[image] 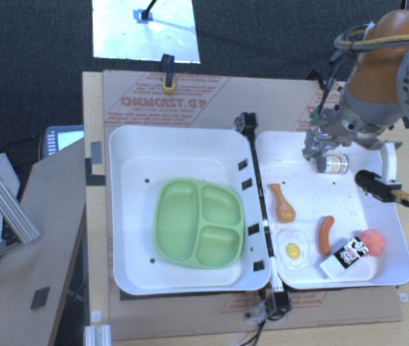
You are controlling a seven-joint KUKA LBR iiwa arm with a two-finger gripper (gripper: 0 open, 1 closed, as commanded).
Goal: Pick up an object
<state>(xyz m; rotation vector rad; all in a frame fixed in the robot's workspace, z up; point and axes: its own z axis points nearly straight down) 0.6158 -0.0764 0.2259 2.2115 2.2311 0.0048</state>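
Glossy white bins (190,139) | gripper (318,150) grip state unclear, by metal can (333,164) | ridged green tray (199,223)

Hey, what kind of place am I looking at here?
Probably a robotics lab test bench, not a kitchen: a grey-and-orange robot arm reaches over two white bins holding a green divided plate and toy food such as a fried egg.
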